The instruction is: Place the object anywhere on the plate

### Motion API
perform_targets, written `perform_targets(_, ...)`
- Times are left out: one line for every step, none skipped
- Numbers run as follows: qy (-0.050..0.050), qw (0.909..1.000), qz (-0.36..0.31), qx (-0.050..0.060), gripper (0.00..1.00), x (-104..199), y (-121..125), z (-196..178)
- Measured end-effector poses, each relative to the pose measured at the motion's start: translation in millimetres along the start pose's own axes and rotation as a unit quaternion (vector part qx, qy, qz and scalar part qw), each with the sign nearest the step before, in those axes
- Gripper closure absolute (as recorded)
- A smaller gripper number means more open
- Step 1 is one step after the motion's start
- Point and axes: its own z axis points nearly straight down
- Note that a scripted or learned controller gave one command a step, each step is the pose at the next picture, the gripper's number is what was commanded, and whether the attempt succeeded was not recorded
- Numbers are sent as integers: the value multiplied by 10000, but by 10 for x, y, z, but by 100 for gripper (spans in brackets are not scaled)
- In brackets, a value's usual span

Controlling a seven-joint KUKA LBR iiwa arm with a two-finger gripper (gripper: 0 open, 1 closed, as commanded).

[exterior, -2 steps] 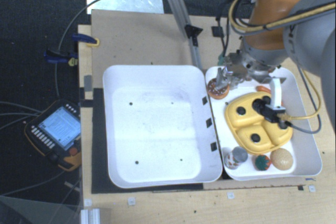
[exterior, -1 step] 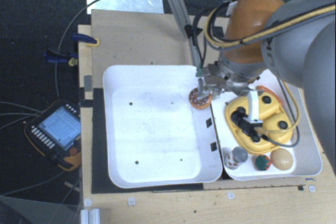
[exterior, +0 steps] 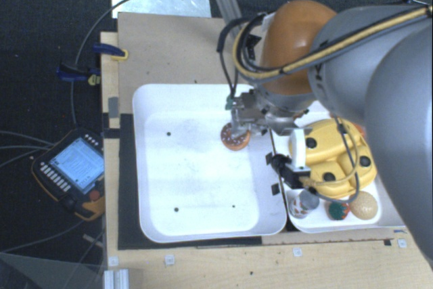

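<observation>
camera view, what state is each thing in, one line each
gripper: low over the left bin's right part, just above the round brown object; fingers too hidden to judge
round brown object: lying flat on the left bin's floor
left bin: bare floor apart from the brown object
right bin: crowded with a yellow dotted item and small objects

Off to my left a teach pendant (exterior: pixel 71 169) glows beside the table (exterior: pixel 169 51), blue clamps (exterior: pixel 78 71), maybe, gripping its edge.
</observation>
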Motion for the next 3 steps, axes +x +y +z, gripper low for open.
perform_targets(4, 10000, -8, 0, 100, 523, -319, -132)
perform_targets(-6, 10000, 14, -2, 100, 755, -421, 1)
perform_targets(-6, 10000, 29, -6, 0, 746, -417, -2)
